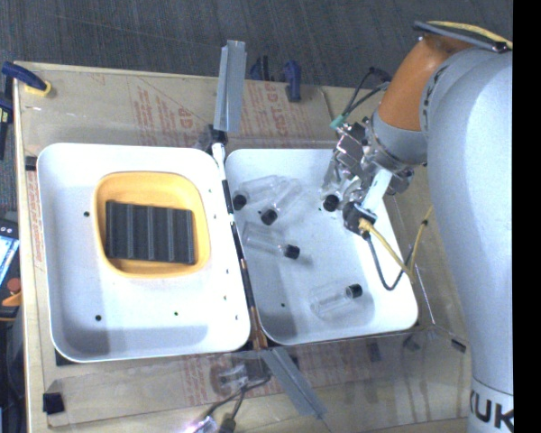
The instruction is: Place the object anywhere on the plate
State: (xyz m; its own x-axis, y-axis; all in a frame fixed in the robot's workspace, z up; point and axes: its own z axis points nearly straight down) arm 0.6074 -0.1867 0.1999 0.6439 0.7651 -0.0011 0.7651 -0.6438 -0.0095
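A yellow plate (pixel 153 192) with a dark ridged middle lies in the left bin (pixel 63 242). Several clear vials with black caps lie in the right bin (pixel 392 282): one at the upper left (pixel 272 190), one in the middle (pixel 269 244), one near the front (pixel 332 301). My gripper (pixel 344 197) hangs low over the right bin's upper right part, far right of the plate. A small black cap (pixel 329 204) shows right at the gripper's left side; whether it is held is unclear.
A yellow cable (pixel 388 258) loops from the wrist over the right bin's right side. The grey arm (pixel 469 197) covers the bench's right. A metal bar (pixel 229 84) and blue clamps (pixel 292 78) stand behind the bins.
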